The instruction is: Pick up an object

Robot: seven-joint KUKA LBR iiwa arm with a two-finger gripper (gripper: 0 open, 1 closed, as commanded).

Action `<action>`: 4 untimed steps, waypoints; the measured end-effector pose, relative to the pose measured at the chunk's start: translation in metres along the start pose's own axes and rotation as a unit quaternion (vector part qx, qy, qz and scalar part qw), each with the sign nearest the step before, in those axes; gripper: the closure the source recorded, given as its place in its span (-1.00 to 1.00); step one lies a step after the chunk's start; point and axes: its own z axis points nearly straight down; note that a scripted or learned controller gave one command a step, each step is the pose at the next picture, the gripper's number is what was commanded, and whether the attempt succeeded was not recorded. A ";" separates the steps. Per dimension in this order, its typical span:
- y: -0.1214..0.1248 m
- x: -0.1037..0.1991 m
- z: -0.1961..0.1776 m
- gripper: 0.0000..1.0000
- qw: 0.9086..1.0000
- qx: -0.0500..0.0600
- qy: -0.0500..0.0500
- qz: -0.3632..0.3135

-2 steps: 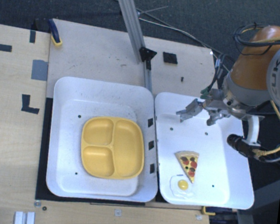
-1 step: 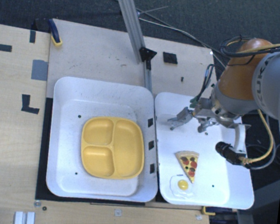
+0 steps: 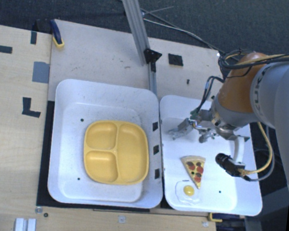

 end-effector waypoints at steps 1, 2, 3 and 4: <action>0.000 0.000 0.052 -1.00 1.000 -0.003 -0.001 0.000; 0.001 0.000 0.039 1.00 1.000 -0.004 -0.001 -0.001; 0.003 -0.002 -0.024 1.00 1.000 -0.004 0.000 0.000; 0.008 0.006 -0.070 1.00 1.000 -0.004 0.000 -0.001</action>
